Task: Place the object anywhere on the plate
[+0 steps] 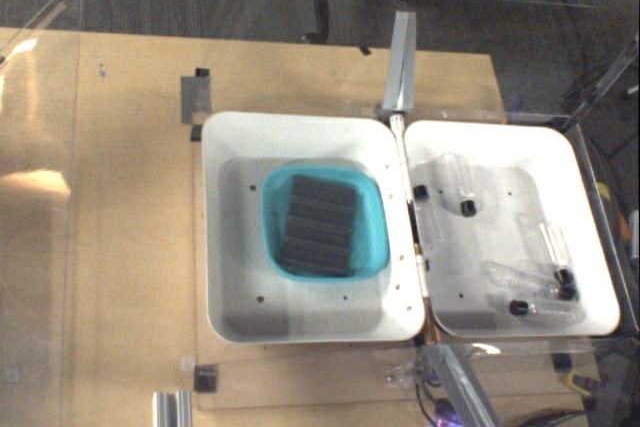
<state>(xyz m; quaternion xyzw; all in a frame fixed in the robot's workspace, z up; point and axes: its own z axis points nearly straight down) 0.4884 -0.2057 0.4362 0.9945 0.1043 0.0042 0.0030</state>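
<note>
While three clear vials with black caps [455, 183] lie scattered in the right bin [590, 315], well apart from the plate and with the bins' walls between, nothing sits close against the block in the left bin [225, 315]. The dark ribbed block [318, 228] lies flat on the teal plate [372, 245], its long axis running from the near side to the far side of the bench, tilted slightly with the far end toward the right, its ribs crossing that axis.
</note>
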